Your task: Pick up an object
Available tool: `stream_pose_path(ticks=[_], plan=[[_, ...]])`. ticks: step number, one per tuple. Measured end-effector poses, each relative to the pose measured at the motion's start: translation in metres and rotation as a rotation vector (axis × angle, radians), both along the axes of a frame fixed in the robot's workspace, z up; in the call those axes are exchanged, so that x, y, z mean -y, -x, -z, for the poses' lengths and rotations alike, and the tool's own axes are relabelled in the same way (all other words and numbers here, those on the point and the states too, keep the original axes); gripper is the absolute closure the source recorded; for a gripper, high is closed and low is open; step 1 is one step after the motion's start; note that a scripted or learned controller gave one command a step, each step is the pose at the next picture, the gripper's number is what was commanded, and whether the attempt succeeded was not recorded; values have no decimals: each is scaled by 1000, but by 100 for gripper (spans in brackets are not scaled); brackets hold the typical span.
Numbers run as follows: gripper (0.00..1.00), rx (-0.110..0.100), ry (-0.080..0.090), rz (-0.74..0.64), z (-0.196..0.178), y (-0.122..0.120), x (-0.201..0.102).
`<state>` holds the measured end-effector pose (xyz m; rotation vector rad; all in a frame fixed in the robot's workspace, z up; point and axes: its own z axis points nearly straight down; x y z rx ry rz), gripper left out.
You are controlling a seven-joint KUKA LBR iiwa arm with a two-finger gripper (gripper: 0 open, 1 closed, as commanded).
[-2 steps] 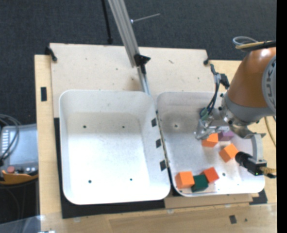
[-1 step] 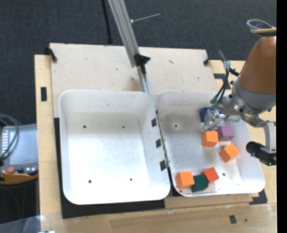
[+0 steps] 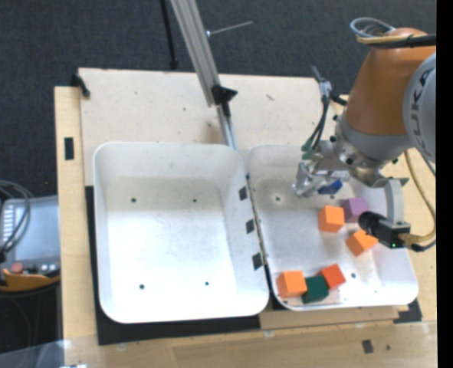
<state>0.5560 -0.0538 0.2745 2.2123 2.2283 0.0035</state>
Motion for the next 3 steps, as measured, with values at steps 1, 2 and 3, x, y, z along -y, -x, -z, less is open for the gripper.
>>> stream_pose_path(ticks=[1, 2, 3], plan=[[100, -1, 2, 2, 11, -30, -37], [100, 0, 1, 1, 10, -55, -83], [100, -2, 1, 2, 31, -76, -126]])
